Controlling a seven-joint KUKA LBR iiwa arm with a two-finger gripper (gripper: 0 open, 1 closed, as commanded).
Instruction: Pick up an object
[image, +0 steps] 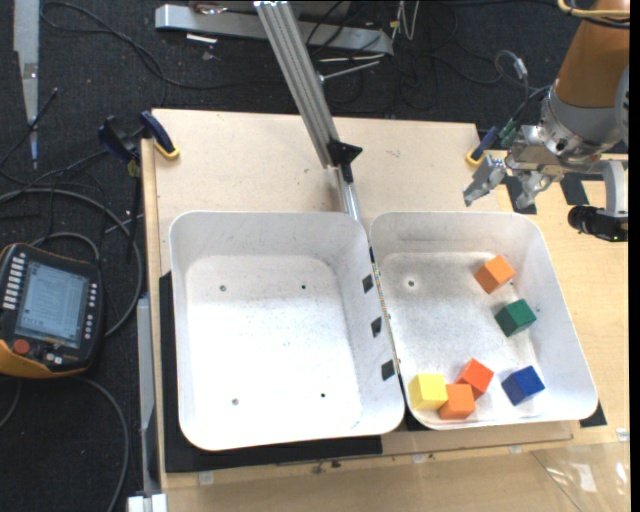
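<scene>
**Gripper poised above the right bin, nothing held**

Gripper (500, 188) hangs at the upper right, above the bench just beyond the far rim of the right bin (560, 300). Its two fingers are spread apart with nothing between them.

Your candidates all lie in the right bin. Nearest the gripper, an orange block (493, 273) sits alone by the far wall, with a green block (516, 317) just below it, apart from it. Along the near wall, a yellow block (429, 389), two more orange blocks (466, 388) and a blue block (522, 384) crowd together, some touching.

Choose the lone orange block: it probably offers room on both sides for the fingers. Centre over it, turn the fingers to face two flat sides, descend straight, and close only once both fingers straddle it. The nearby wall could catch a finger, so keep your approach vertical.
</scene>
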